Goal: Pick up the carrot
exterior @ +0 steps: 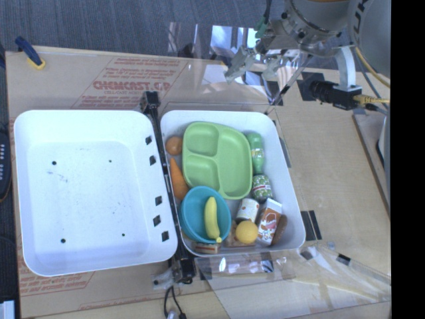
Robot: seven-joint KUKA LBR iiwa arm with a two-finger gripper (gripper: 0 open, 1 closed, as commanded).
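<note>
— Where's the carrot (pixel 177 179)?
— Down in the right bin (pixel 289 198), well below the hand (pixel 255 64), wedged along the bin's left wall beside the green divided plate (pixel 217 158) and touching the blue bowl (pixel 199 212) that has a banana (pixel 212 218) in it.
— And the hand?
— Up over the desk (pixel 325 158) beyond the bin, fingers apart, gripping nothing.

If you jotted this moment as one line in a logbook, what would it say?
gripper: above bench behind right bin, nothing held | carrot: in right bin, along left wall beside green tray | pick: not begun
</note>
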